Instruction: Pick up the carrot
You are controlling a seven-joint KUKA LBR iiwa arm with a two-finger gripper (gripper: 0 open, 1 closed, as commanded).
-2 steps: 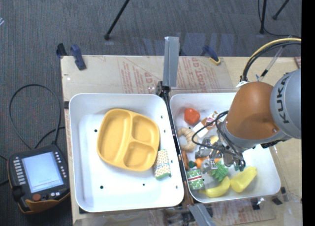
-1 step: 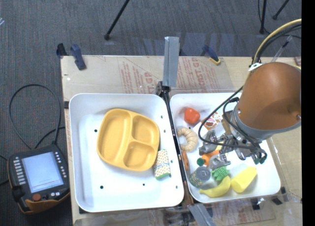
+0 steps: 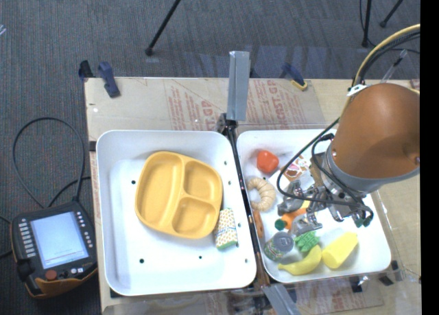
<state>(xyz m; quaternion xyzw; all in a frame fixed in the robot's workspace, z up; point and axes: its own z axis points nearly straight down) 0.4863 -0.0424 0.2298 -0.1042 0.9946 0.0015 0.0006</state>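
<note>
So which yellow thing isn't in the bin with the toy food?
The yellow divided plate, in the left bin. The banana and lemon lie in the right bin.

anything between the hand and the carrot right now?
Nothing visible stands between them. The hand is down in the right bin, right beside the carrot. The crowding is the trouble: broccoli and a can lie just below it, a croissant to its left.

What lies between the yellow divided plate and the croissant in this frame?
In the camera view, a small patterned packet lies beside the yellow divided plate, then the two bins' adjoining rims, before the croissant.
</note>
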